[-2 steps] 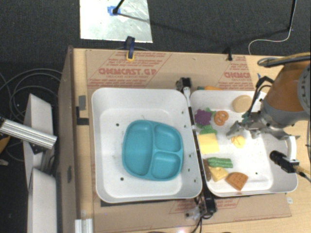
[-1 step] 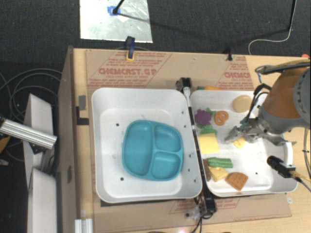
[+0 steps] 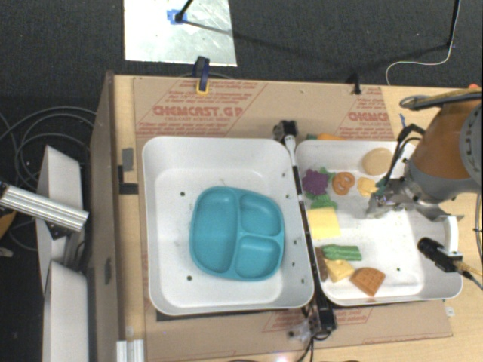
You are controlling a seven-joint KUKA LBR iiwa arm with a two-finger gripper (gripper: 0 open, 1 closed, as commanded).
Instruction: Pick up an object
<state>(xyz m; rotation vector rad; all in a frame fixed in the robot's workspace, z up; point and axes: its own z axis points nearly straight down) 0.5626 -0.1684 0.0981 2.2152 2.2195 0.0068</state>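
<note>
- Two white bins are seen side by side; the left bin [image 3: 162,202] is taken up by a blue tray [image 3: 236,232] at its middle.
- In the right bin [image 3: 407,274], open floor is left at the lower right.
- The gripper [image 3: 379,200] is lowered into the right bin's upper middle; how it is set cannot be told.
- Food toys are clustered left of it: grapes [image 3: 316,180], a pretzel [image 3: 343,182], cheese [image 3: 323,222], a green bean [image 3: 342,253], a waffle [image 3: 368,280].
- A bun [image 3: 376,161] lies just above the gripper.
</note>
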